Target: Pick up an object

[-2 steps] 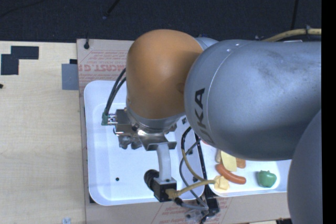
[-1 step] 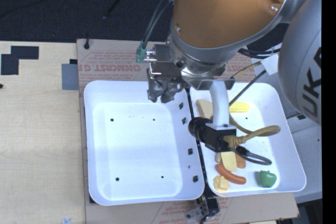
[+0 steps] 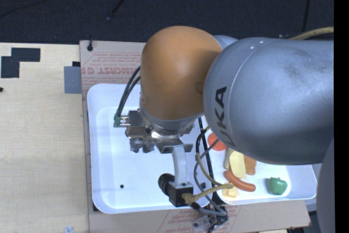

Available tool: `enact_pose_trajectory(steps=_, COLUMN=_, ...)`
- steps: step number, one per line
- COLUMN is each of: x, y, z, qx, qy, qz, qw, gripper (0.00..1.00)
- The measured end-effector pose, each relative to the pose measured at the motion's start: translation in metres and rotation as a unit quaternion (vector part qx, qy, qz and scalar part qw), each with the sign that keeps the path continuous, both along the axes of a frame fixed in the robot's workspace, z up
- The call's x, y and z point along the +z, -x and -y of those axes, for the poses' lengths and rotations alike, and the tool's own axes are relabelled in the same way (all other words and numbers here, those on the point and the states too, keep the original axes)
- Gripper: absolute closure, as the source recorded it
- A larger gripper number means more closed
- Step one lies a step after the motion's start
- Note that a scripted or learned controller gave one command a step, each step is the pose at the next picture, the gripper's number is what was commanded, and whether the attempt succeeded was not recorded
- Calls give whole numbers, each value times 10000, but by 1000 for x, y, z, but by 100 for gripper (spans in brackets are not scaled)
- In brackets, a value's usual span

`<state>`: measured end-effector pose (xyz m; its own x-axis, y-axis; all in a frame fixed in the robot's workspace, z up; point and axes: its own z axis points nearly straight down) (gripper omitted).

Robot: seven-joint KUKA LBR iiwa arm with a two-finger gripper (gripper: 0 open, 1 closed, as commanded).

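My gripper [image 3: 143, 143] hangs below the orange wrist band, over the middle of the left white bin [image 3: 99, 161]. The big grey arm hides the gripper's lower end and much of both bins. In the right white bin [image 3: 306, 189] lie a green round object [image 3: 277, 185], a red sausage-shaped object [image 3: 240, 182], a pale yellow object [image 3: 237, 163], an orange piece [image 3: 250, 166] and a red-orange object [image 3: 216, 142] partly under the arm. These all sit to the right of the gripper, apart from it.
A tiny dark speck [image 3: 121, 186] lies on the left bin's floor near its front. Both bins rest on a cardboard sheet [image 3: 109, 65]. A pale wooden bench top [image 3: 41, 144] stretches to the left.
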<state>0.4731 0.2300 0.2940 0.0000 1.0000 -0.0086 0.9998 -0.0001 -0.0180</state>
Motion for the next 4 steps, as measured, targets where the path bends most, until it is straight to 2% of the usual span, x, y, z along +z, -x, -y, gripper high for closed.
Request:
enact_pose_trajectory(steps=1, x=-16, y=-2, z=-13, qx=1, qy=-30, qz=58, qw=10000, gripper=100)
enact_pose_trajectory(steps=2, x=71, y=-4, z=42, qx=-20, qy=-48, qz=112, qw=9999, gripper=100)
enact_pose_trajectory(steps=3, x=-52, y=-2, z=-16, qx=17, qy=-18, qz=21, qw=10000, gripper=100)
enact_pose_trajectory(steps=4, x=44, y=-3, z=0, qx=-5, qy=-54, qz=109, qw=9999, gripper=100)
